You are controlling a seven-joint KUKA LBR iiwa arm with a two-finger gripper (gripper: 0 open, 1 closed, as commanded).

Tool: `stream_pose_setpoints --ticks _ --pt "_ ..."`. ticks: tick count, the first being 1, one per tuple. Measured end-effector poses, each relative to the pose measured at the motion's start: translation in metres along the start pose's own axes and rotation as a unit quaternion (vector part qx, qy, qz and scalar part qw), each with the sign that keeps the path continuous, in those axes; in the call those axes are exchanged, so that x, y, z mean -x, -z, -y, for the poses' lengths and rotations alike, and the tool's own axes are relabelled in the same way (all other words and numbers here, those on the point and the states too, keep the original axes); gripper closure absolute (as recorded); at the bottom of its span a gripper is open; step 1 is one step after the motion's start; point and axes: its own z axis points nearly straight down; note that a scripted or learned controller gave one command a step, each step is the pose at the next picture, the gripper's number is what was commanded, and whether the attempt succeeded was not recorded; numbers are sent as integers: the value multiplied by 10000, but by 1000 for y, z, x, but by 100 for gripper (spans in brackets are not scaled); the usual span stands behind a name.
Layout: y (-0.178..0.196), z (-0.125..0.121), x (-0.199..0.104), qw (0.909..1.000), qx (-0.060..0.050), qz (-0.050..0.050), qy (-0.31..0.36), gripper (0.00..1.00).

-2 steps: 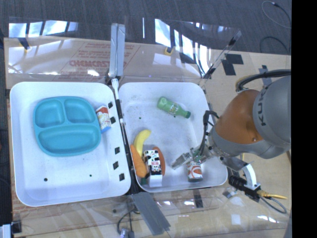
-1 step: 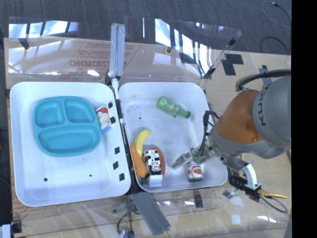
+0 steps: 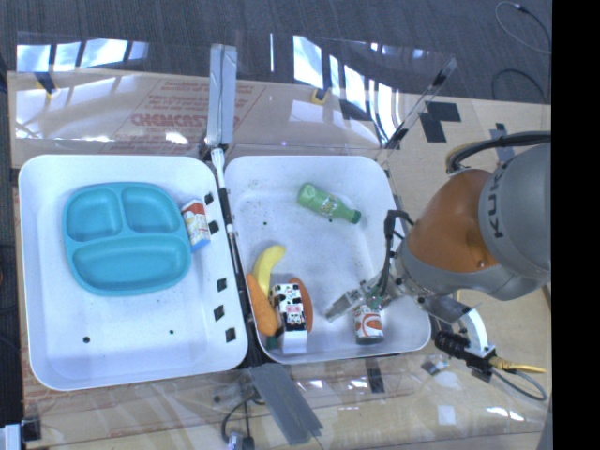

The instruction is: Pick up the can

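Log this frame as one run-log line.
task: pick can | gripper: right bin, just above can | can: upright, near front right corner, not lifted | left bin: blue tray, small carton

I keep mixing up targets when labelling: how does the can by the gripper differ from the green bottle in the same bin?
The can is short and squat, red and white; the green bottle is long and slim. The can stands upright near the right bin's front edge, beside the gripper; the bottle lies on its side toward the back. Both rest in the right bin.
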Motion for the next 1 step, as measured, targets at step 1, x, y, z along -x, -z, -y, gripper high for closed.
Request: stream_pose_setpoints --ticks 1 --pt "0 0 0 9998 -2 -3 179 0"
